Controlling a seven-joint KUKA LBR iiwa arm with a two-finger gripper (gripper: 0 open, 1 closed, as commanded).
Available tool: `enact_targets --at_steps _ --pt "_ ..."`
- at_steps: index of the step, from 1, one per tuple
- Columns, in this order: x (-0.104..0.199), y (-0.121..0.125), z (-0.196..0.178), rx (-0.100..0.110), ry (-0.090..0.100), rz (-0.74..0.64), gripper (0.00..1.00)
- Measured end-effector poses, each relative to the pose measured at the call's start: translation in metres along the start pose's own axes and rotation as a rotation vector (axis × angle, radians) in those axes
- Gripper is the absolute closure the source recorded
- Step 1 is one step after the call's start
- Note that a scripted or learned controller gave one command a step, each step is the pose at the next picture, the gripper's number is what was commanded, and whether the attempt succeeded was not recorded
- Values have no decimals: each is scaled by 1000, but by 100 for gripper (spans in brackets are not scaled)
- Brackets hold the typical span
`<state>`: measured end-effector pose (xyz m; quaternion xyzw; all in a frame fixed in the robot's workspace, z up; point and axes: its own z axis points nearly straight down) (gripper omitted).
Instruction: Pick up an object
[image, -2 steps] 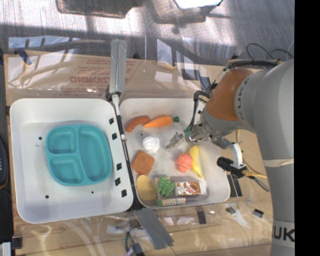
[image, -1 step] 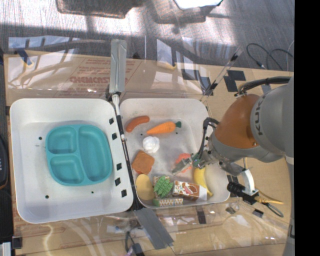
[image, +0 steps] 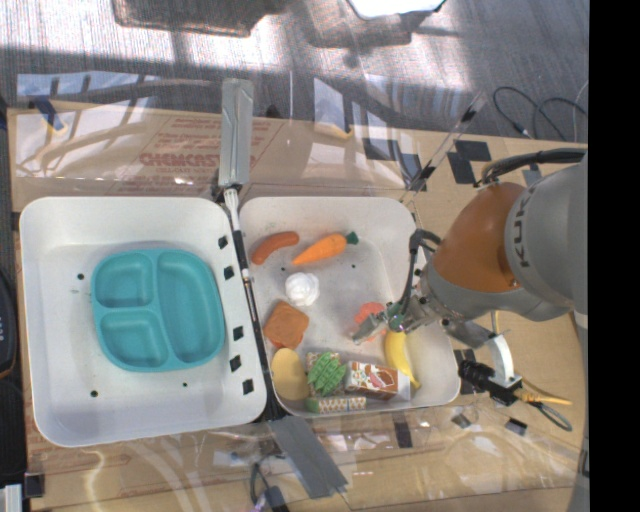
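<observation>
You can see a smooth, curved yellow banana (image: 400, 358) lying in the right bin (image: 330, 212), just under the gripper (image: 385, 322). A small orange-red thing (image: 368, 313) sits right at its tips. Farther left are a round white ball (image: 302, 289) and a flat brown toast (image: 286, 325). The grey arm (image: 520, 250) bends in from the right. You cannot tell if the gripper is open or closed.

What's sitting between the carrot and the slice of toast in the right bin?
In the camera view, a white ball-like piece lies between the carrot and the toast.
</observation>
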<state>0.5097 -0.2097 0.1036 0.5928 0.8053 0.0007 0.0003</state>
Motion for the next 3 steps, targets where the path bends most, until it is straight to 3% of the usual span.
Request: enact_targets --at_steps 1,2,3 --pt "22 140 -62 0 -1 94 100" --pt "91 136 -88 5 1 153 100" --pt "124 107 -87 8 1 360 100"
